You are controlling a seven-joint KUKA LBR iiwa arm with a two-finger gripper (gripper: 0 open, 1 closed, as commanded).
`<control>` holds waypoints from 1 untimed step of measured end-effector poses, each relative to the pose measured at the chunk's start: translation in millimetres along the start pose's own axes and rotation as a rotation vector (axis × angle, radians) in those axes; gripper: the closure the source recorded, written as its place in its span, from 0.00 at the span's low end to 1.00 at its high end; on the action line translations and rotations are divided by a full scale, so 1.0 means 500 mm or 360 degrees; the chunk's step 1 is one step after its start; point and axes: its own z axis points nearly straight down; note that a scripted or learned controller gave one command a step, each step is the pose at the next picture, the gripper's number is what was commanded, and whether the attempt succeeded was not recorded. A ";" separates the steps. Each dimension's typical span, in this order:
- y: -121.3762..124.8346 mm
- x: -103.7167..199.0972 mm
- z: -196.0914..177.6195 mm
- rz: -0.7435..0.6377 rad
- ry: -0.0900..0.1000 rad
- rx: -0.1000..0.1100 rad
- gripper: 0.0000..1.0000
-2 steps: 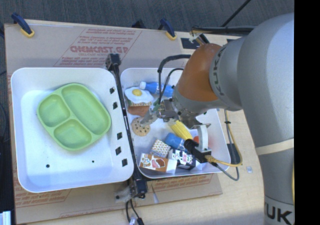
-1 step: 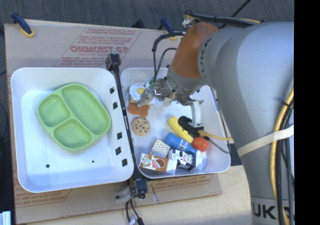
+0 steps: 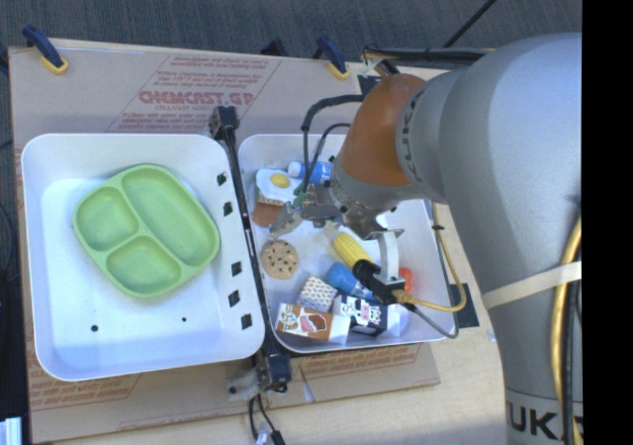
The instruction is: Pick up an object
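Left bin [image 3: 40,265]: green three-compartment plate [image 3: 145,227], lying flat. Right bin [image 3: 435,329]: cookie [image 3: 280,258], fried egg [image 3: 274,180], corn cob [image 3: 348,247], small cartons [image 3: 305,321] and other toy food, clustered together. Gripper [image 3: 318,206]: lowered over the right bin's upper left part, among the toys; grip state cannot be told. Arm [image 3: 465,136]: enters from the right.

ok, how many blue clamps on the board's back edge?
2. One blue clamp sits at the board's back-left corner; the other blue clamp sits further right along that edge, behind the right bin. The arm may hide more.
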 end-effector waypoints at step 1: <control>-0.003 -0.143 -0.001 0.0004 0.0000 -0.0005 0.00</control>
